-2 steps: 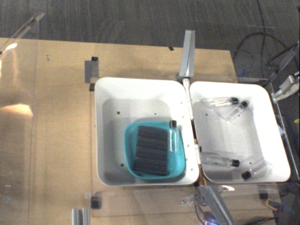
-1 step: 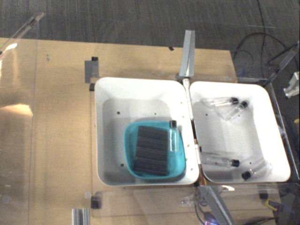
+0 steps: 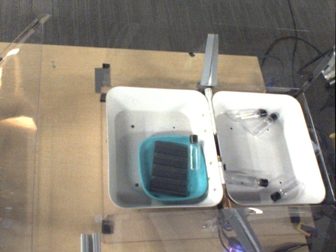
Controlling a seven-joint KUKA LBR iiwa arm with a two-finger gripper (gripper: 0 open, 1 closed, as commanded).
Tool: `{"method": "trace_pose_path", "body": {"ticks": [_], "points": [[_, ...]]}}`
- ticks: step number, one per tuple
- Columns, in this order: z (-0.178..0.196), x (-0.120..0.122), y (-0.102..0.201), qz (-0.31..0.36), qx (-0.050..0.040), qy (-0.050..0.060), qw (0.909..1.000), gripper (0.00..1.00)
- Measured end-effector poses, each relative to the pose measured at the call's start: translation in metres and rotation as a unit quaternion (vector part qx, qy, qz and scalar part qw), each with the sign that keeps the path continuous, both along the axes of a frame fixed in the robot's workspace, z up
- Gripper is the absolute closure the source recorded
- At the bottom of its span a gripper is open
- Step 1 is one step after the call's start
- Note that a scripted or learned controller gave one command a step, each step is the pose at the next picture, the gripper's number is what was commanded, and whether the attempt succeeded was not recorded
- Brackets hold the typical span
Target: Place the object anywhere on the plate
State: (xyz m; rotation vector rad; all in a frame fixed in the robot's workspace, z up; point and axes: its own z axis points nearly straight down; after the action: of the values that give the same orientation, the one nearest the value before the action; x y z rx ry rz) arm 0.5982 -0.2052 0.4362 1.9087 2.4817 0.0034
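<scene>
gripper state, apart or together, cannot be told; a pale grey part (image 3: 329, 67) is seen at the right edge. nearest, two clear tubes (image 3: 247, 181) with black caps are laid in the right bin (image 3: 294, 147). a teal plate (image 3: 144, 164) is set in the left bin (image 3: 123, 140), with a dark ribbed block (image 3: 170, 168) and a capped tube (image 3: 194, 154) on it. farther back, two more tubes (image 3: 251, 114) are seen.

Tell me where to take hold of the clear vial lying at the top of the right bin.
Grip the clear vial across its body, midway along, coming straight down from above. It lies flat and nearly level with the bin's top wall, black cap to the right, so close across its narrow width.
</scene>
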Motion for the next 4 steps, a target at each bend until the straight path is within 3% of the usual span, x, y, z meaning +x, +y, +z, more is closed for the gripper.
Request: {"method": "trace_pose_path", "body": {"ticks": [1, 2, 4], "points": [[-0.05, 0.072, 0.001, 0.023, 0.0002, 0.001, 0.9997, 1.0], [0.002, 0.072, 0.002, 0.094, -0.0012, -0.001, 0.9956, 1.0], [0.03, 0.076, 0.007, 0.102, -0.0078, -0.014, 0.9946, 1.0]]}}
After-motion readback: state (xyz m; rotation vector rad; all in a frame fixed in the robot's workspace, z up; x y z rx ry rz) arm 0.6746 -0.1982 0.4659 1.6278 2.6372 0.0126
